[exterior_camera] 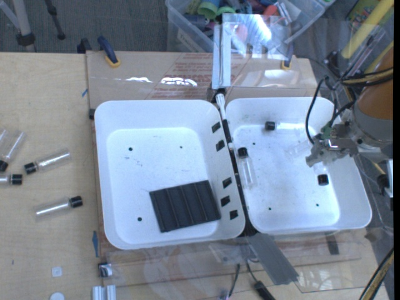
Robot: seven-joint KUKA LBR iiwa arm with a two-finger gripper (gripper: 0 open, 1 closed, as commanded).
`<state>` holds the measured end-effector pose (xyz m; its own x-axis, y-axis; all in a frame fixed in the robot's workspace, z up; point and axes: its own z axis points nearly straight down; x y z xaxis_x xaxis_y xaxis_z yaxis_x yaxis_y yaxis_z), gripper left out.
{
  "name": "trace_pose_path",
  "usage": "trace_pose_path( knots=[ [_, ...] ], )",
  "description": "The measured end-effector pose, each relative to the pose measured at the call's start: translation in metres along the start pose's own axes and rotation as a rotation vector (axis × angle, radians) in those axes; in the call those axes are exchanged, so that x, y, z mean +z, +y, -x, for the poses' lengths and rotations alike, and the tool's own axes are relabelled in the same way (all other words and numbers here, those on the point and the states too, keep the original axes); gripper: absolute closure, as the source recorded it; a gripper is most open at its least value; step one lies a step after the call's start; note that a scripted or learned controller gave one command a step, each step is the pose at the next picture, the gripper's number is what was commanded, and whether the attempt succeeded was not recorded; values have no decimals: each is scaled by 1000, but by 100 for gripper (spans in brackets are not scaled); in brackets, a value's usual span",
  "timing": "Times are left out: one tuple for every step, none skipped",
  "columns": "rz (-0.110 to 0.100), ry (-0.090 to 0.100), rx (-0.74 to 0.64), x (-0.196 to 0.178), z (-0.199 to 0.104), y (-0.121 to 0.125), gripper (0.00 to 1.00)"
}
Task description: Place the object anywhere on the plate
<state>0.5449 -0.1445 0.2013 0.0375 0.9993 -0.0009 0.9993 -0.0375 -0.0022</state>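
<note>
The plate (184,205) is a black ribbed slab lying flat in the front part of the left bin (112,167). In the right bin (294,214) lie clear vials with black caps. One vial (245,166) rests close to the divider. A second vial (284,126) lies near the back wall. A loose black cap (322,179) sits toward the right side. My gripper (317,154) hangs over the right bin's right half, just above and left of that cap, far from the plate. Nothing can be seen held in it.
Black clips (224,167) line the ridge between the bins. Several more capped vials (53,160) lie on the wooden bench to the left. A clear tub of toys (250,8) stands behind the bins. Cables (312,114) loop near the arm at the right.
</note>
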Motion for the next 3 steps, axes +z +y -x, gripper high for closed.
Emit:
trace_pose_path(
  knots=[
    [-2,2,-55,-37,-59,-26,100],
    [5,-1,-384,-55,-136,32,100],
    [1,0,-601,-90,-215,-12,100]
  ],
)
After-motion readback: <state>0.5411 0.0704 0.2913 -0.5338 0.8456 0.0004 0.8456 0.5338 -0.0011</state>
